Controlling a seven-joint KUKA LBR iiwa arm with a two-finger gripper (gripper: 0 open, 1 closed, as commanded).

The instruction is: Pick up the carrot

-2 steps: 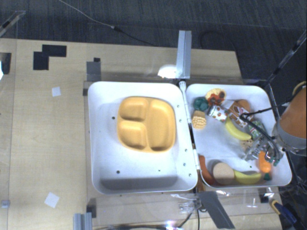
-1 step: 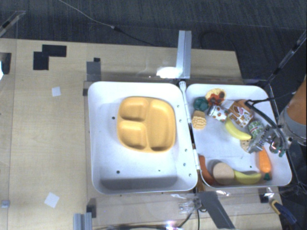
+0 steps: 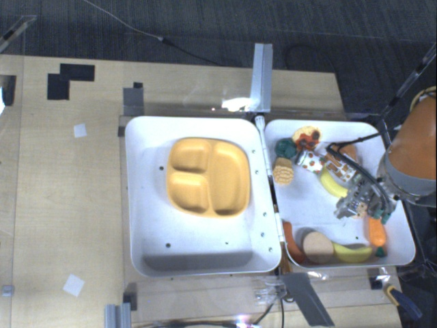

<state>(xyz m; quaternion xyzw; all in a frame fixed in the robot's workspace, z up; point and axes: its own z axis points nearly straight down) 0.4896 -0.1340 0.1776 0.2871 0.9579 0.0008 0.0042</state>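
Carrot lies in the right bin, near its right wall, long axis running roughly far to near. Hand sits just left of it and slightly farther, close beside. Hand opening cannot be told; nothing is visibly held between its fingers.

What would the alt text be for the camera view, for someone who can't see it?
A grey arm's two-finger gripper hovers in the right white bin beside a small orange carrot, among toy foods including a yellow banana and corn cob. The left white bin holds a yellow divided plastic tray.
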